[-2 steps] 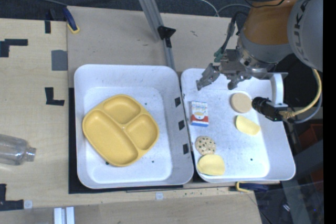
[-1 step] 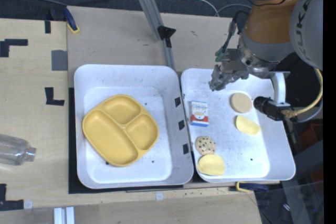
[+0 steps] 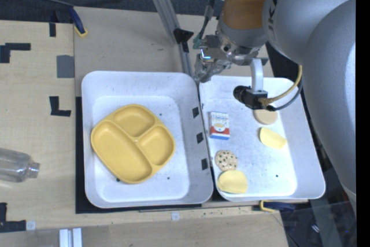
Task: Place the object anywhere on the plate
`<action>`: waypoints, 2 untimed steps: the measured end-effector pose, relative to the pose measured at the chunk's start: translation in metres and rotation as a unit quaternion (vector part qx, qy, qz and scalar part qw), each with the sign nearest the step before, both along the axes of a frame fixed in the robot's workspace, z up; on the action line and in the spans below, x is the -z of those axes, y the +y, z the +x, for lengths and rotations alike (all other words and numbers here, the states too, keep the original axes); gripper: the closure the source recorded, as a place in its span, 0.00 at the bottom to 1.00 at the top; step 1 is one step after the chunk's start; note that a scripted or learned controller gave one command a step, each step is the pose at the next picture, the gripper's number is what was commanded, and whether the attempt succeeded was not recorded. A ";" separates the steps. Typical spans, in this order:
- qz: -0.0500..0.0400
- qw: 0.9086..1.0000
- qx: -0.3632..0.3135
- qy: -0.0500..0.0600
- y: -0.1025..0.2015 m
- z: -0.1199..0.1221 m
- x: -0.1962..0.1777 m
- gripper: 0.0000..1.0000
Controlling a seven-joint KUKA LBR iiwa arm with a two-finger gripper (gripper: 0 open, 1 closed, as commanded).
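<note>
**Yellow plate sat alone in left bin**

The yellow divided plate (image 3: 133,142) lay in the left bin (image 3: 92,87). A small carton (image 3: 219,125), cookie (image 3: 225,159) and pale food pieces lay in the right bin (image 3: 306,176). The gripper (image 3: 203,69) hung over the bins' far edge; its fingers' state could not be told.

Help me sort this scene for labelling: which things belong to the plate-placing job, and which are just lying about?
Belong to the job:
- yellow divided plate in the left bin
- small carton, cookie and other food pieces in the right bin, any of which could be the object
- the hand, above the bins' far edge

Lying about:
- clear plastic bottle on the bench
</note>
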State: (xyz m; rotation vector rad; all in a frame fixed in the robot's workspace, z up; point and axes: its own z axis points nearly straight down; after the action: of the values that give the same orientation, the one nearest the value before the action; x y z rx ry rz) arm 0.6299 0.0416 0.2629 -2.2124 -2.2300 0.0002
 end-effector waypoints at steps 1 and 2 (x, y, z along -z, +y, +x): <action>-0.001 1.000 0.003 0.001 -0.004 -0.002 -0.002 0.00; -0.001 1.000 0.002 0.001 -0.004 -0.002 -0.012 1.00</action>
State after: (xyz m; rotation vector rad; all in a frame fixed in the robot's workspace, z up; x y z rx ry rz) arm 0.6281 0.0376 0.2750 -2.2181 -2.2254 0.0047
